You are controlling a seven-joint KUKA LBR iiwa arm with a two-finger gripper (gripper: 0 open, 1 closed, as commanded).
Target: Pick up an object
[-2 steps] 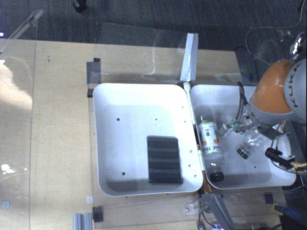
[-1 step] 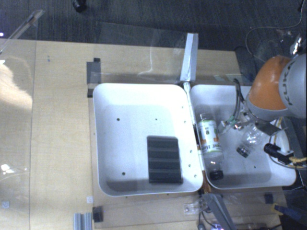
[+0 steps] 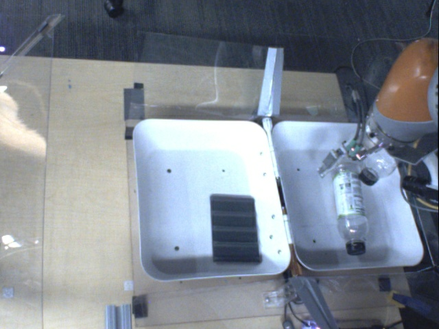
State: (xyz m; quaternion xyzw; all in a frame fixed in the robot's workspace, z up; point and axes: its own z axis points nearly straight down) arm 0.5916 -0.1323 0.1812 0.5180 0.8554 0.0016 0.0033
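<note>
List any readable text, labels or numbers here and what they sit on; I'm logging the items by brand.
None can be read.
Clear bottle in the right bin: its label shows print, too small and blurred to read.
Black ridged block in the left bin: no markings visible.

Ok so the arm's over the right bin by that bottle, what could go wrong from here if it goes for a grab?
1. The clear plastic bottle lies on its side, so it may roll or slip away from the hand.
2. The hand sits near the bottle's upper end, not its middle; lifted from there, the bottle could tip out.
3. The bottle lies toward the right bin's far side; a nudge could push it against the wall.
</note>
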